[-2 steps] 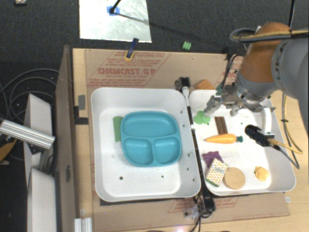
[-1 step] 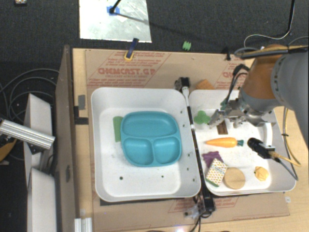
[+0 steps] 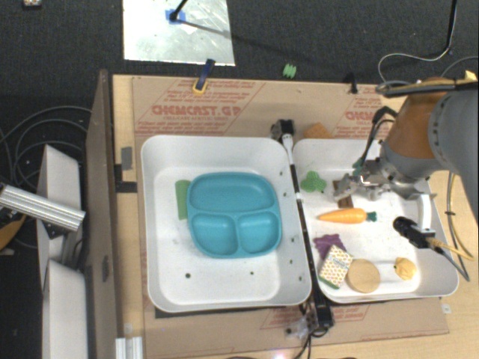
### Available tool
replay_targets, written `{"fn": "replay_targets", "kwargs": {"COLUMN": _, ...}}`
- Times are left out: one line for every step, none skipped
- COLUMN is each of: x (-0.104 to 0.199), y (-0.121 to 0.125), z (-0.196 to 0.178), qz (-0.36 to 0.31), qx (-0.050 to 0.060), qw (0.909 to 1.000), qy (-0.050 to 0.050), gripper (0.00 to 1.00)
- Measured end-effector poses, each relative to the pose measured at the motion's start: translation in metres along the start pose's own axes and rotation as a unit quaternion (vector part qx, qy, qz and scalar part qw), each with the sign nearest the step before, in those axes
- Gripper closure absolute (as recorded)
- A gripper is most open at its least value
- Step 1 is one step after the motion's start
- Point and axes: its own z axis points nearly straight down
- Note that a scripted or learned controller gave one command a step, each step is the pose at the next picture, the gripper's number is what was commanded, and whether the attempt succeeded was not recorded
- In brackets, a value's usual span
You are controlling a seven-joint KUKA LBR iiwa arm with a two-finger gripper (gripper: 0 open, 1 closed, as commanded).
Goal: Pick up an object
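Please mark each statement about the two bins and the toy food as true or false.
1. The blue tray lies in the left bin. True.
2. The carrot lies in the left bin. False: it lies in the right bin.
3. The gripper is above the right bin. True.
4. The round cookie rests on the blue tray. False: it is in the right bin, near the front edge.
5. The carrot is held by the gripper. False: it lies on the bin floor.
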Motion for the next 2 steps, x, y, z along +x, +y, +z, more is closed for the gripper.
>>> {"fn": "replay_targets", "kwargs": {"x": 0.025, "y": -0.036, "z": -0.001, "qz": -0.001, "qx": 0.002, "qw": 1.0, "qy": 0.001, "gripper": 0.0}}
{"fn": "replay_targets", "kwargs": {"x": -0.013, "y": 0.022, "z": -0.003, "qz": -0.003, "qx": -0.004, "qw": 1.0, "qy": -0.001, "gripper": 0.0}}
